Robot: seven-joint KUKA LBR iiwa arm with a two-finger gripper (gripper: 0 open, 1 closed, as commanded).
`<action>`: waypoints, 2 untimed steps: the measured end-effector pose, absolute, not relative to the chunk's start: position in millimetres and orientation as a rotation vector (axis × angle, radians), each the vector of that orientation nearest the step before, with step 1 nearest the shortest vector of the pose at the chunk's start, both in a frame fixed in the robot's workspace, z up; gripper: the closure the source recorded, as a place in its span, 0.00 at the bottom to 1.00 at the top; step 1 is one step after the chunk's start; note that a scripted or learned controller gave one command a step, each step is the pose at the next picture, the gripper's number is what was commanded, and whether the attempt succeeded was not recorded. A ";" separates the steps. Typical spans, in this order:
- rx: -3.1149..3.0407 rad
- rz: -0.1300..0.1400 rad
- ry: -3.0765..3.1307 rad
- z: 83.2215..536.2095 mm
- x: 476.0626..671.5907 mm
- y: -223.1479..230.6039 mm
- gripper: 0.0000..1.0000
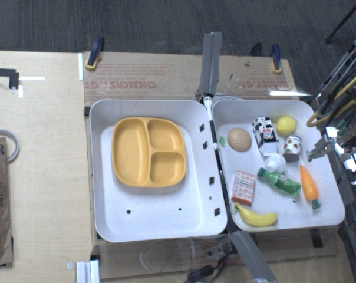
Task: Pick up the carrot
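Note:
The carrot [308, 184] is orange with a green stem end pointing toward the front. It lies near the right wall of the right bin [331, 217], beside a green bottle [279, 180]. My gripper [325, 147] hangs at the right bin's right rim, behind and slightly to the right of the carrot and apart from it. Nothing appears to be held in it.
The right bin also holds a banana [256, 217], a red snack box [243, 187], a brown egg [239, 139], a lemon [286, 125], a cow-print carton [264, 130] and a small can [292, 147]. A yellow divided plate [148, 152] lies in the left bin [107, 217].

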State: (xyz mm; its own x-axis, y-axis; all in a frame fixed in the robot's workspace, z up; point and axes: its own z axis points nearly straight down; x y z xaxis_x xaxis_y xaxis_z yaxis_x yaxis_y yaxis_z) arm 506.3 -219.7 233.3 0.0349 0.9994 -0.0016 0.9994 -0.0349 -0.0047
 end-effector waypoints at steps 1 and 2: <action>-2.210 0.004 -2.232 160.6 529.5 -217.5 0.00; -2.310 0.003 -2.127 135.4 545.9 -183.2 0.00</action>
